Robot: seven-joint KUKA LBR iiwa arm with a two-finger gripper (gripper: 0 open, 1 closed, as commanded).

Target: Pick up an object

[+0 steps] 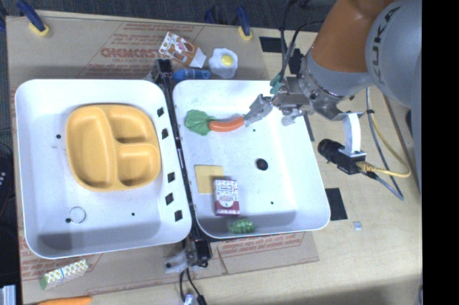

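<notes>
My gripper (pixel 274 114) hangs over the upper right part of the right bin (pixel 305 174), fingers spread open with nothing between them. Its left finger (pixel 255 110) is right beside the right end of an orange toy carrot (pixel 225 125) with a green leafy top (pixel 196 120). Lower in that bin lie a flat yellow cheese slice (pixel 206 176), a red and white box (pixel 226 196) and a small green piece (pixel 242 226) on the front slope. A small black disc (pixel 262 165) sits mid-bin.
The left bin (pixel 32 153) holds a yellow divided tray (pixel 113 146) and a clear ring (pixel 77 214). Behind the bins lie a snack packet (pixel 176 47), a blue item (pixel 191 74) and a toy egg (pixel 224 62). A wrapped candy (pixel 64 273) lies at the front left.
</notes>
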